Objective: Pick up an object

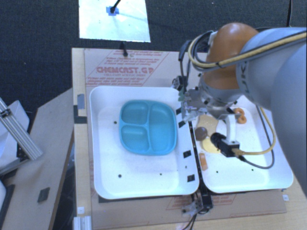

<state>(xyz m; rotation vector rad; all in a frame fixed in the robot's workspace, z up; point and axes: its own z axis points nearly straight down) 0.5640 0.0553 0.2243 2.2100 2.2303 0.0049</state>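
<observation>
Status: pick not done, nothing seen in pincer

Arm (268, 66) reached in over the right bin (268, 176), wrist low near the seam between the two bins. Pincer (191, 110) sat at that seam, at the right bin's upper left corner. Wide or narrow: could not tell, the wrist hardware hid it. No object showed in its grip, so I'd call the grasp not yet made.

Likely targets, all lying on the right bin floor:
- brown lump (201, 132), just below the pincer, nearest
- yellow piece (209, 146), touching or just beside the lump, partly hidden
- orange stick (203, 163), further down, by the seam
- orange ring (240, 117), off to the right, under the arm

Blue plate (146, 127) lay flat in the left bin (110, 176), apart from the pincer.

Judgement: approach mostly done. Left to do: settle on one object (probably the lump), close, lift clear. Nothing was off the bin floor at this point.
</observation>
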